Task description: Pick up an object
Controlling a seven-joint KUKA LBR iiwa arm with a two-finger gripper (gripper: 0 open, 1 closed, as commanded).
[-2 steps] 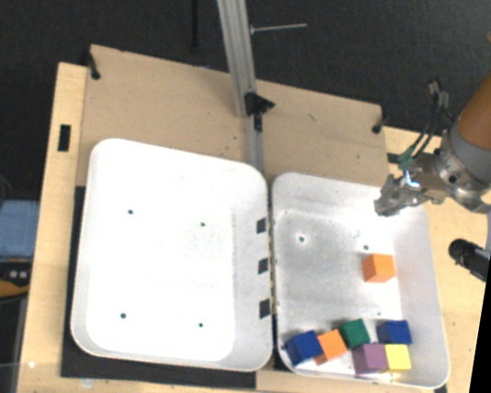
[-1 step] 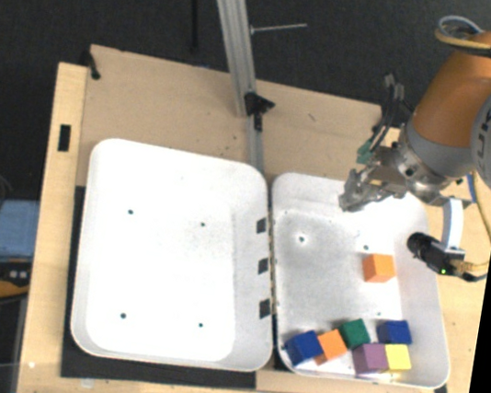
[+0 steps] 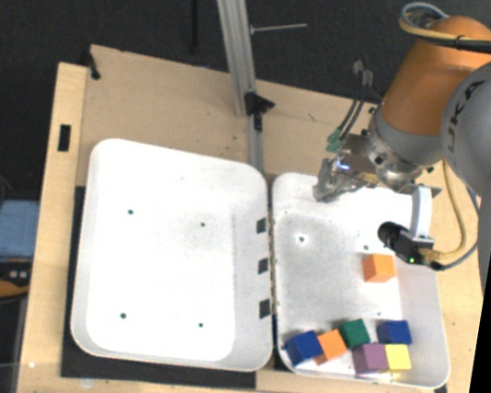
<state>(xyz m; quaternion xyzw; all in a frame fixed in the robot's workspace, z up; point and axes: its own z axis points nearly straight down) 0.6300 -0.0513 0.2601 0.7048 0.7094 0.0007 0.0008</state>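
Observation:
My gripper (image 3: 329,189) hangs over the far left corner of the right bin (image 3: 331,243), its fingers close together with nothing visible between them. An orange cube (image 3: 379,267) lies alone toward the bin's right side. Along the near edge sits a cluster of cubes: blue (image 3: 302,346), orange (image 3: 332,344), green (image 3: 355,332), purple (image 3: 371,357), yellow (image 3: 397,357) and another blue (image 3: 394,333). The gripper is well away from all of them, up at the far end of the bin.
The left bin (image 3: 171,253) lies beside the right one, a row of black clips (image 3: 263,267) between them. A slanted metal pole (image 3: 241,55) rises behind the bins. A black cable and sensor (image 3: 406,241) hang from the wrist over the right bin.

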